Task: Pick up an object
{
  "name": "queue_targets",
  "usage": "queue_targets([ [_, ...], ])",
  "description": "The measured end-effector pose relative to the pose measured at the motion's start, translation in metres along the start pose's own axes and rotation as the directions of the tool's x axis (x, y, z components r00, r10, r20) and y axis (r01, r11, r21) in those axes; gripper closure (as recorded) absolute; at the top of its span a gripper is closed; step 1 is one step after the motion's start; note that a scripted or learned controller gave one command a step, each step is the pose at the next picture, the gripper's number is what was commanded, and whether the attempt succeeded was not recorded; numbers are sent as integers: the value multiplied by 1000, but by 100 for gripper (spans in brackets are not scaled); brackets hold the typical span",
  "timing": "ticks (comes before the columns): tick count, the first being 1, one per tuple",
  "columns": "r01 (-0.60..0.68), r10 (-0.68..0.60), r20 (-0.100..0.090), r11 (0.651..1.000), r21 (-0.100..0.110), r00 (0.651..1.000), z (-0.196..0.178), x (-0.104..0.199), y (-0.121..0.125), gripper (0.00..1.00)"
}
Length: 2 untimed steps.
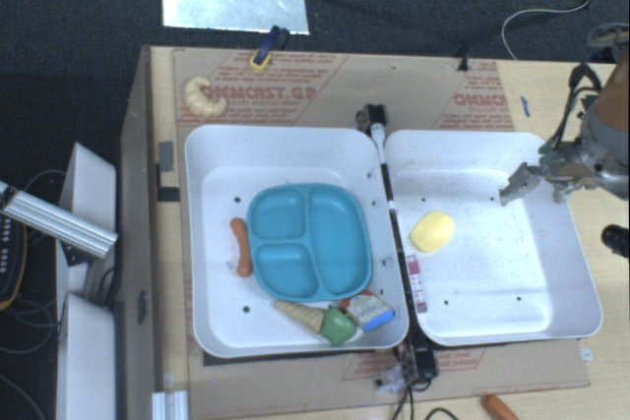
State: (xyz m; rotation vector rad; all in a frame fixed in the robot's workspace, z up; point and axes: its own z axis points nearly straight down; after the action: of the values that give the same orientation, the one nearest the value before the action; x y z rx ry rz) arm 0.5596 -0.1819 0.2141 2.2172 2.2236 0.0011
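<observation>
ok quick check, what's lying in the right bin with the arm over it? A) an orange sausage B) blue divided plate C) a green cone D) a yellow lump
D: the yellow lump lies alone near the left side of the right bin, while the blue divided plate and the sausage sit in the left bin.

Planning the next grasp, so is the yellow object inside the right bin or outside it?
Inside: the yellow object rests on the right bin's floor near its left wall.
</observation>
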Motion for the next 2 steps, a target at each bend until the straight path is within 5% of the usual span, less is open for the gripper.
queue_targets([
  [1, 1, -1, -2, 1000, 2, 1000, 67, 70, -10, 0],
  [2, 1, -1, -2, 1000, -2, 1000, 129, 92, -7, 0],
])
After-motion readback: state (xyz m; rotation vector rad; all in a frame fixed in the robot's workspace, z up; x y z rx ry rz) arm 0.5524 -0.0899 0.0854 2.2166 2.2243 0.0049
